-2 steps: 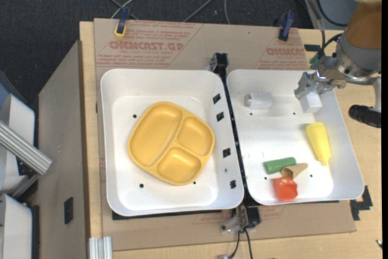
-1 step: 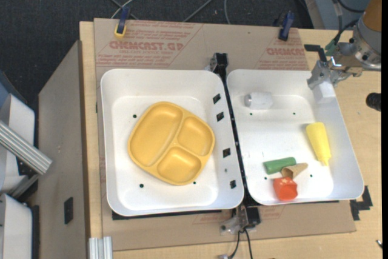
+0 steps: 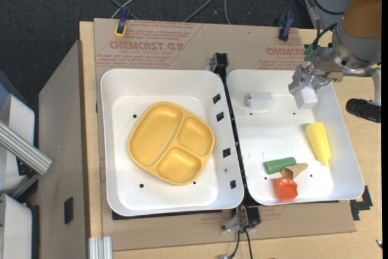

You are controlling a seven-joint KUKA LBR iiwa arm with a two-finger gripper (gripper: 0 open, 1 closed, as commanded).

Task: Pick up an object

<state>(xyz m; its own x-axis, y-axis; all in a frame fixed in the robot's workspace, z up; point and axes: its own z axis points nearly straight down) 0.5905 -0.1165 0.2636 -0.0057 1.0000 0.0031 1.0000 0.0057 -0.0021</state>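
Plastic toys lie in my right bin (image 3: 345, 148) — a smooth yellow corn cob (image 3: 319, 141), a green piece (image 3: 279, 164), a red one (image 3: 286, 189), a pale block (image 3: 261, 100). My gripper (image 3: 305, 93) hangs over the bin's far corner; I cannot tell its state. A yellow tray (image 3: 171, 142) with three hollows sits in the left bin (image 3: 115, 130).

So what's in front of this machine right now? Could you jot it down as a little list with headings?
left bin: shallow white bin holding a yellow plastic divided plate
right bin: shallow white bin with a yellow corn-shaped toy, green block, red round toy, small brown piece, pale white object
gripper: two-finger gripper over the right bin's far right corner
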